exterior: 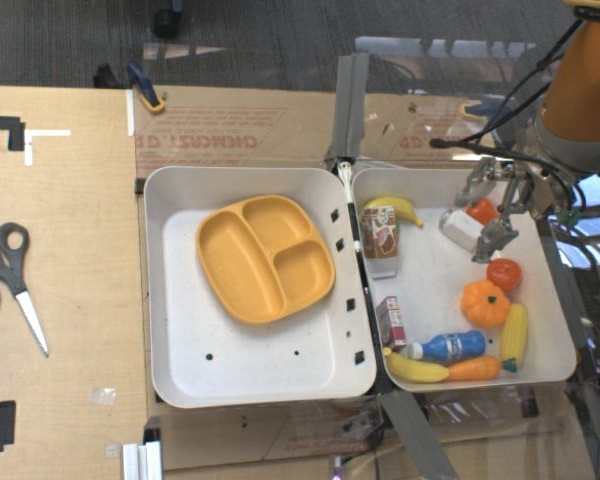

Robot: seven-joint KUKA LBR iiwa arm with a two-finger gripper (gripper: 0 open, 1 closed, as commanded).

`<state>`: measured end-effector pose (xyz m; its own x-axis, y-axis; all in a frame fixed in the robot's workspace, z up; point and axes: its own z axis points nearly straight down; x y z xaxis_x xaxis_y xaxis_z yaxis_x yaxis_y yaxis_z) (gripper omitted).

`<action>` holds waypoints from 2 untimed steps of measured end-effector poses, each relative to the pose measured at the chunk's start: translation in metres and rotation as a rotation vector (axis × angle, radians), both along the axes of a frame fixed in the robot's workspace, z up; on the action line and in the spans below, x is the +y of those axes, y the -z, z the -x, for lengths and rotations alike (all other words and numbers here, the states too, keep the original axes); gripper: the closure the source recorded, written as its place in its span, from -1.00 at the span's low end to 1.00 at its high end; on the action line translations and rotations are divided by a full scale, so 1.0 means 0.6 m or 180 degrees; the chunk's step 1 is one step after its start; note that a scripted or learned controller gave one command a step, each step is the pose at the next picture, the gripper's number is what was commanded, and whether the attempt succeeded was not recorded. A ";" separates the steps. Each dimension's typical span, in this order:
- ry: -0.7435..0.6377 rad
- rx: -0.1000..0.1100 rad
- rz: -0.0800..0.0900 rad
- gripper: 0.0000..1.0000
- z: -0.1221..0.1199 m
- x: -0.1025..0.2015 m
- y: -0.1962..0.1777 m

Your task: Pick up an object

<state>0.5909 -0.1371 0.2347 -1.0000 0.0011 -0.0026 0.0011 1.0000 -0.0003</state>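
Note:
My gripper (487,215) hangs over the back of the right bin (432,268), below the arm's orange band. Between its fingers sits a small white bottle with a red cap (466,225), which sticks out to the left, and the gripper is shut on it. Loose in the same bin are a banana (395,208), a brown snack box (380,234), a tomato (504,274), an orange pumpkin (484,304), a corn cob (514,334), a blue bottle (448,348), a carrot (474,369), a second banana (416,369) and a small pink carton (391,321).
The left bin (170,298) holds a yellow divided plate (266,257). Scissors (18,278) lie on the wooden bench at far left. A grey divider bar (348,108) runs back from between the bins. Cables hang beside the arm at right.

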 end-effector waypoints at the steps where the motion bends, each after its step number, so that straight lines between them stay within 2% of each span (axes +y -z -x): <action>1: -0.0472 -0.0004 0.0002 -1.00 0.063 -0.018 0.237; 2: -0.0541 -0.0051 0.0019 -1.00 0.107 -0.053 0.229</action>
